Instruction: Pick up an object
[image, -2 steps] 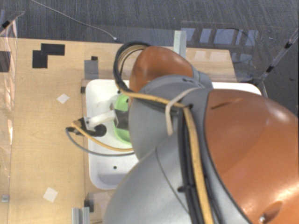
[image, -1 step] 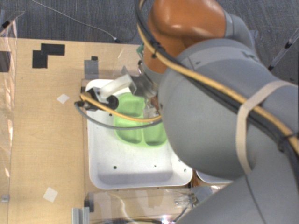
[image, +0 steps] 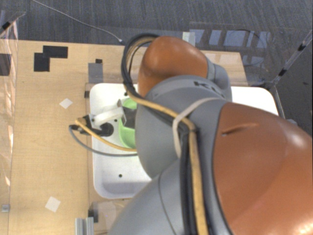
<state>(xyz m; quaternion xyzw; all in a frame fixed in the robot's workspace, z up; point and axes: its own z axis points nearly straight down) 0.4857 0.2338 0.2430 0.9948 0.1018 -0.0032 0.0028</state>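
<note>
A bright green object (image: 128, 131) lies in the left white bin (image: 110, 180), mostly hidden behind the arm. My gripper (image: 126, 115) reaches down over that bin right at the green object; its body and a white fitting with a black cable plug (image: 103, 123) show at its left. The big grey and orange arm (image: 205, 146) covers most of the view and hides the fingertips.
The right white bin (image: 254, 98) peeks out behind the arm at the right. Yellow and black cables (image: 93, 136) loop over the left bin's left rim. The tan bench top (image: 44, 146) with black marks (image: 49, 57) spreads to the left.
</note>
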